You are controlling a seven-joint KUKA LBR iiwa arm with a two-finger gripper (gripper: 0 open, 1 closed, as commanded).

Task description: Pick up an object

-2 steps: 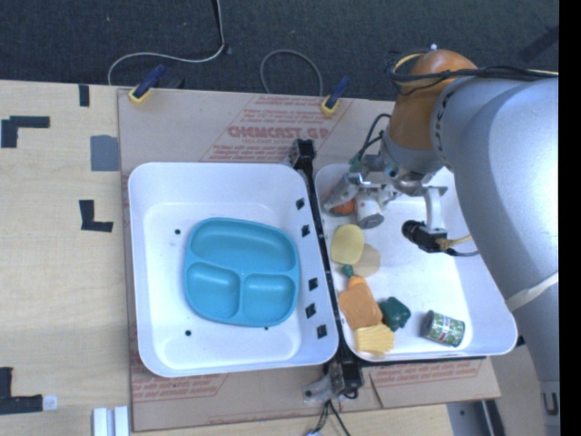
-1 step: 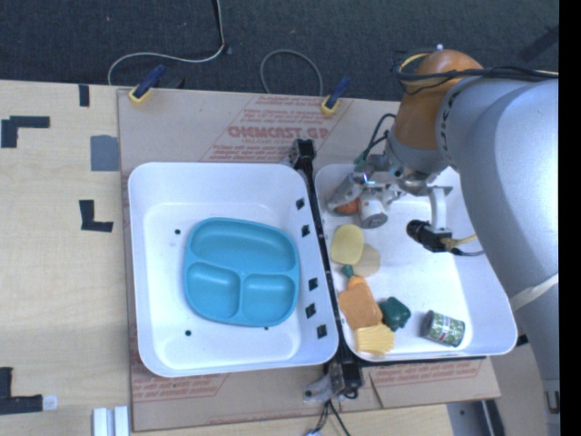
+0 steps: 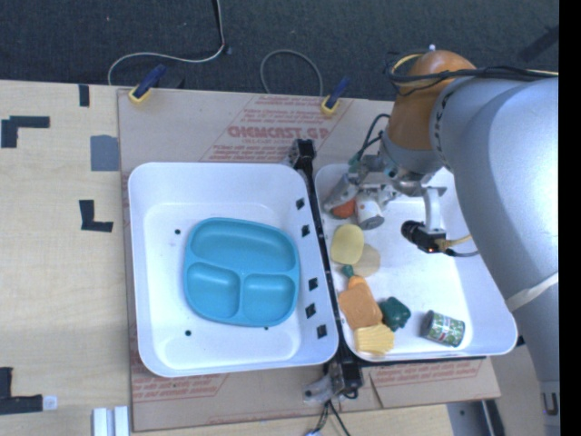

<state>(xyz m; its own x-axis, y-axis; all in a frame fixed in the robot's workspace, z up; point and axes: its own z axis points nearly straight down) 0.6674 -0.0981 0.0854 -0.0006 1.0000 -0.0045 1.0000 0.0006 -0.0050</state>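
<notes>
grey metal pincer (image 3: 363, 192) is low in the far part of the right white bin (image 3: 481, 321), just above a small orange-red object (image 3: 342, 209); i cannot tell its state. nearby lie a pale yellow round piece (image 3: 347, 242) and a green can (image 3: 443, 328). the left white bin (image 3: 150, 243) has a blue divided tray (image 3: 241, 272).

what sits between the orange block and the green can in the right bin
In the camera view, a small dark green object lies between the orange block and the green labelled can, on the right white bin floor.

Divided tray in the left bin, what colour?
Light blue; the divided tray shows plainly in the camera view.
</notes>
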